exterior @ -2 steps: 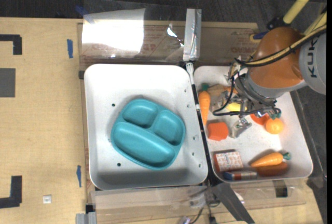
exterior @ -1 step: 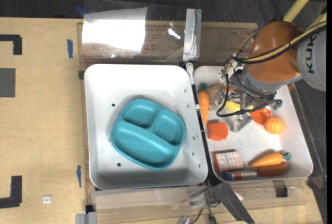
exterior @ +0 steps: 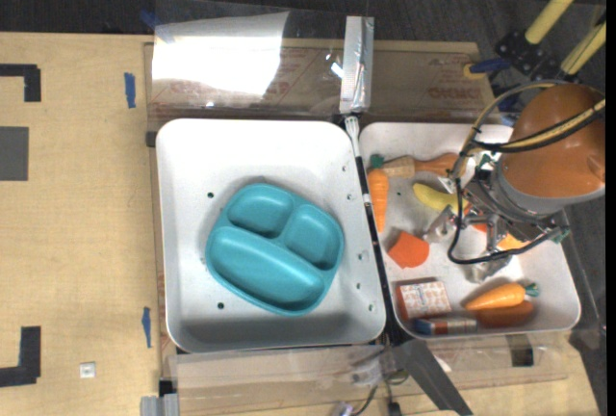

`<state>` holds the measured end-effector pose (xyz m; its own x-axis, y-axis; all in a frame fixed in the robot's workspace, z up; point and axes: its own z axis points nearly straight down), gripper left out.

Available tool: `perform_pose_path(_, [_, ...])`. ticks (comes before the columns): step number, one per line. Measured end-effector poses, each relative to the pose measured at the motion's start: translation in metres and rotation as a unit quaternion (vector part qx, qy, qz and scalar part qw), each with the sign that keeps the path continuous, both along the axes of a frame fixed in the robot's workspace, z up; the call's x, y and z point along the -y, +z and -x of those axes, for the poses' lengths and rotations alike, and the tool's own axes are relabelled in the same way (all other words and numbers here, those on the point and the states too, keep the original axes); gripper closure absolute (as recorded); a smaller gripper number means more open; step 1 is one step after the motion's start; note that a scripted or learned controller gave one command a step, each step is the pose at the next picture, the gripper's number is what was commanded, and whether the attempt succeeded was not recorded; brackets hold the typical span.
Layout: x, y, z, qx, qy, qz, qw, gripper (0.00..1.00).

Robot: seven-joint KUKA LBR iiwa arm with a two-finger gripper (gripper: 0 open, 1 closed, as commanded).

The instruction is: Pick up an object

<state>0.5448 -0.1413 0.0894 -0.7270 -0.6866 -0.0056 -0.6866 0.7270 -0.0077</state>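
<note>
Two white bins, arm [exterior: 553, 154] covering much of the right bin [exterior: 568, 303], pincer [exterior: 472, 229] state unreadable amid cables.

Grey arm [exterior: 539, 193] with orange band [exterior: 558, 140]
Rounded orange dome above a grey collar, looped with black and yellow cables; silvery metal parts at the wrist, thin dark wires curling underneath

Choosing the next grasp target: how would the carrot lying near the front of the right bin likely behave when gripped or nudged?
The carrot looks like a smooth moulded toy, so probably stiff and light. Its rounded, tapered body may roll or pivot if nudged, and a glossy skin could slip in a pinch near the narrow end. It lies close to a small box, which may crowd the gripper.
</note>
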Motion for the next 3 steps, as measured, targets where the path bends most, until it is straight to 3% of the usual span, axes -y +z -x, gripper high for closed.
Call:
perform_pose_path(1, [-0.023,0.001,0.006,0.002,0.016,-0.0001,0.9999,0.0])
perform_pose_path(2, [-0.031,0.001,0.012,0.004,0.087,0.002,0.9962,0.0])
perform_pose_path(3, [0.029,0.0,0.031,0.003,0.213,0.0022,0.9771,0.0])
